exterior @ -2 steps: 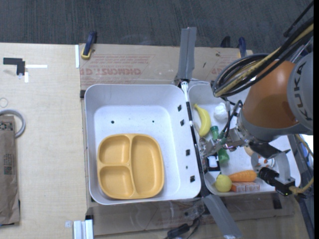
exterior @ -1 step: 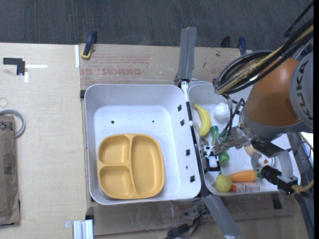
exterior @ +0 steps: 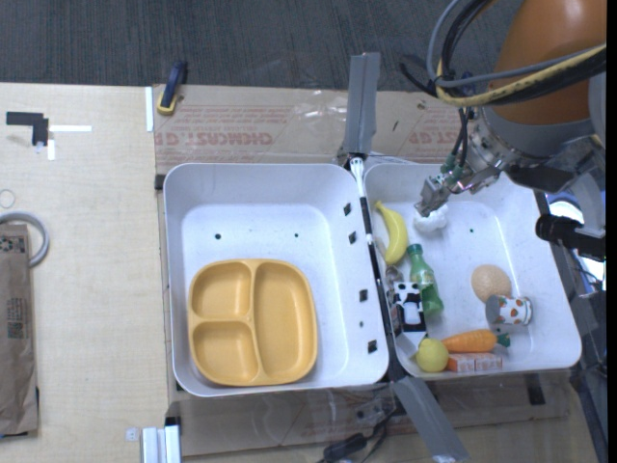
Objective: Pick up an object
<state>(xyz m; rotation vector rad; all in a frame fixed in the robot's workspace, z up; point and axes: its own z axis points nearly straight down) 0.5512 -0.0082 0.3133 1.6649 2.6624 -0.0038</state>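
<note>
My gripper (exterior: 431, 199) hangs over the back of the right bin (exterior: 540, 239), just above a small white object (exterior: 431, 222). A banana (exterior: 390, 231) lies to its left along the bin's left wall. In front of the banana stands a green bottle (exterior: 422, 278), with a black and white item (exterior: 410, 309) beside it. A beige ball (exterior: 491, 282) and a small spotted cup (exterior: 509, 309) sit at the right. Along the front wall lie a lemon (exterior: 432, 355), a carrot (exterior: 470, 340) and a reddish box (exterior: 474, 363).
The left bin (exterior: 193, 210) holds a yellow divided plate (exterior: 254, 321) in its front half. A grey divider bar (exterior: 361, 104) runs back from between the bins. Cables and the orange arm (exterior: 549, 46) fill the upper right.
</note>
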